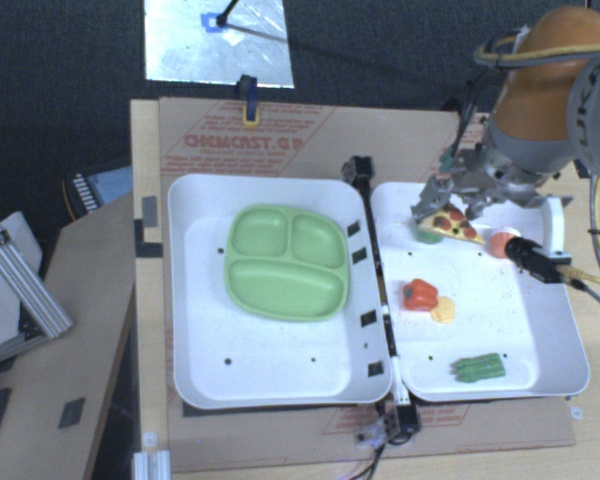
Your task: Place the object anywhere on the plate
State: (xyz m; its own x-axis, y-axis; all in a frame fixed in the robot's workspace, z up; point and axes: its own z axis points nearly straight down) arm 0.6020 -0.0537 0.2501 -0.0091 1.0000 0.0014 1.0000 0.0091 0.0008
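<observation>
From the overhead camera, I am hovering my gripper [442,200] over the far corner of the right bin [540,368], directly above a toy pizza slice [450,226]. My fingers are hanging right at the slice's upper edge, but I cannot tell whether they are parted or pressed onto it. The slice is looking flat, stiff and light, probably smooth plastic, so I am judging the thick crust end to be the best hold, across its narrow width. Nearer the camera from my tool are lying a red pepper [420,294] with a yellow piece [443,311] touching it, and further on a green vegetable [479,367]. The green plate [286,263] is sitting in the left bin [195,368], well apart from my tool.
</observation>
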